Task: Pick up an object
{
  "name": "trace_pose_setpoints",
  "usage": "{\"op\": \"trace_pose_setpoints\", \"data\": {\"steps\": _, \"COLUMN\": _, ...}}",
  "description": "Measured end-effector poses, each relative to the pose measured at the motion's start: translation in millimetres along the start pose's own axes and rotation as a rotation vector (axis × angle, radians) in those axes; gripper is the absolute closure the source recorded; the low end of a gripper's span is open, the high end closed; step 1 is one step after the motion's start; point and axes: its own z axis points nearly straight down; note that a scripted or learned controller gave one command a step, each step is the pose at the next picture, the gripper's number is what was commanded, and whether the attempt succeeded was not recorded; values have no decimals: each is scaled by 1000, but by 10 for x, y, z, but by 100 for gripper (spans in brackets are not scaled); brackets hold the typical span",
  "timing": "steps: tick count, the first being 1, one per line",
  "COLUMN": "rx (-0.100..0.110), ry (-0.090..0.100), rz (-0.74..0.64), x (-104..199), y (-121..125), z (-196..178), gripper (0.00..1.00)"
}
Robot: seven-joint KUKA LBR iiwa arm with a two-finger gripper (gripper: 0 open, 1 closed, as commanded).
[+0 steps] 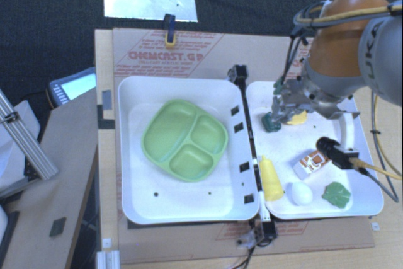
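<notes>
My gripper (281,109) hangs low over the far left part of the right bin (365,135), reaching down from the orange-banded wrist. Right under its tip lies a small dark green object (271,123), at or touching the gripper's end. A yellow item (296,117) lies just to the right, partly hidden by the gripper. Nearer the front of the bin are a red-and-white carton (311,162), a yellow bottle (271,178), a white egg (301,193) and a green leafy piece (337,194).
The left bin (135,198) holds a light green divided plate (185,139). A black divider rail (247,135) runs between the bins. A black plug with a yellow cable (335,153) hangs over the right bin beside the carton.
</notes>
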Motion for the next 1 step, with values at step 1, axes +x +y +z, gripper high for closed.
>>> {"op": "trace_pose_setpoints", "data": {"steps": 1, "rx": -1, "ry": 2, "rz": -1, "x": 499, "y": 304, "z": -4, "gripper": 100}}
